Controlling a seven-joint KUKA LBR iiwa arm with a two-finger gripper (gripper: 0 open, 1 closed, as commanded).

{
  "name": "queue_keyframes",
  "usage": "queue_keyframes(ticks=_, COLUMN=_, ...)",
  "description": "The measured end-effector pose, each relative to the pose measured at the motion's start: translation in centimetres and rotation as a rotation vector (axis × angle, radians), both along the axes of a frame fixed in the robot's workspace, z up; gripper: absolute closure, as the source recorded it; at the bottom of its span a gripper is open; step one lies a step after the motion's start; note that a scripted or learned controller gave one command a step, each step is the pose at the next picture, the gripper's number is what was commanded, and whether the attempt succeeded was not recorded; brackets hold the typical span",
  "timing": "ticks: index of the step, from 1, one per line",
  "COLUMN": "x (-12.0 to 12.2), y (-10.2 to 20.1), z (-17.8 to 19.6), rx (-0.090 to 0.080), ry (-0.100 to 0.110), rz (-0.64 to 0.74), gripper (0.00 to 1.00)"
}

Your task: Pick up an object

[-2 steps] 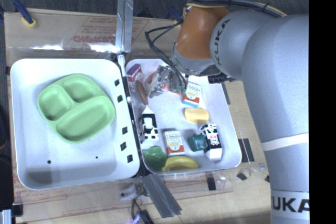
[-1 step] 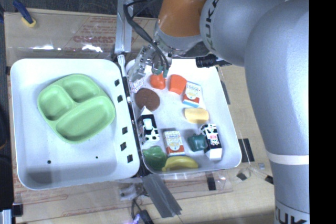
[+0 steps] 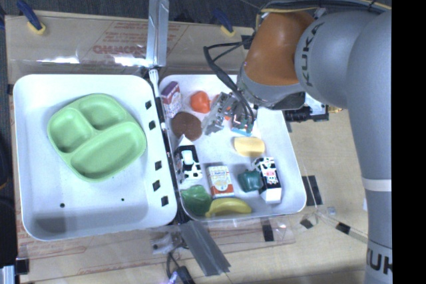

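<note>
— Where are the jaws (image 3: 226, 115) seen?
— Over the right bin (image 3: 293, 169), near its back wall, beside the orange ball (image 3: 200, 101); their spread cannot be told.
— Open room?
— Bare floor is left along the right rim.

Even, soft overhead light, slightly low-res. Left bin (image 3: 26, 143) whites near blown out; faint grey shadow in its bottom-left corner. No motion blur.
</note>
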State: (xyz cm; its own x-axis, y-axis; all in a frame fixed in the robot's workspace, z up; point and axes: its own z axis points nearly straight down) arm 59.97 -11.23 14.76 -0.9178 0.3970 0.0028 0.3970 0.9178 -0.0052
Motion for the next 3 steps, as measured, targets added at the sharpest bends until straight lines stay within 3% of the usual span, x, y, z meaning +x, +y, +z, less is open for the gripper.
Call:
queue_keyframes(ticks=1, x=5.0, y=1.3, z=-5.1, rx=0.002, ry=-0.013, rz=-0.243, gripper=1.0)
queue_keyframes(ticks=2, x=4.2, y=12.6, z=4.9, rx=0.007, ry=-0.014, rz=-0.39, gripper=1.0)
queue_keyframes(ticks=3, x=-5.9, y=17.5, z=10.4, rx=0.005, ry=-0.009, rz=-0.404, gripper=1.0)
